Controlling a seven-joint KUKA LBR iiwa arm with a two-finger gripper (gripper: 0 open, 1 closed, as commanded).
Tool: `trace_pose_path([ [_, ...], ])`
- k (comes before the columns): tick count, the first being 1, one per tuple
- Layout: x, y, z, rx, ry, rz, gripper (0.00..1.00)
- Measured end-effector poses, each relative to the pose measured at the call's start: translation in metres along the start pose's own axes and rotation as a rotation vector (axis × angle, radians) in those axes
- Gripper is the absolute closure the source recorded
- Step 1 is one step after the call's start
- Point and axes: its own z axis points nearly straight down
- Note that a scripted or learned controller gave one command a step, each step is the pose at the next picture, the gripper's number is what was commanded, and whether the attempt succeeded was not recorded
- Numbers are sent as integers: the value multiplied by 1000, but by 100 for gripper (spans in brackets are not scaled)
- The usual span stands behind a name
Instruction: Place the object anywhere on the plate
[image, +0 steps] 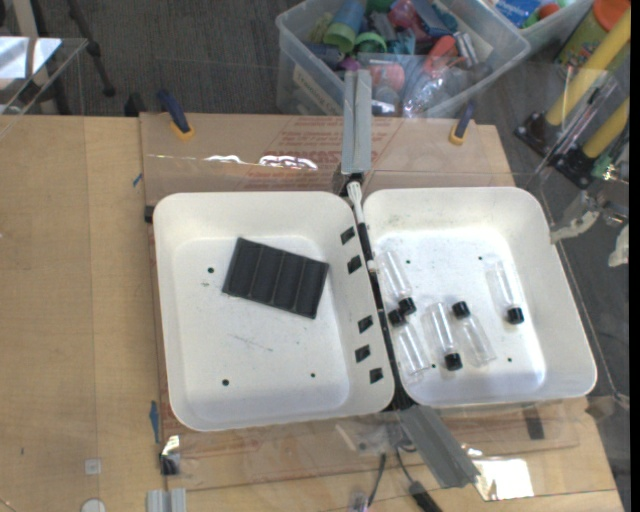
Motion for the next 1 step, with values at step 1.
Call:
trace_pose_path([
  [1, 0, 1, -10, -2, -1, -2, 100],
])
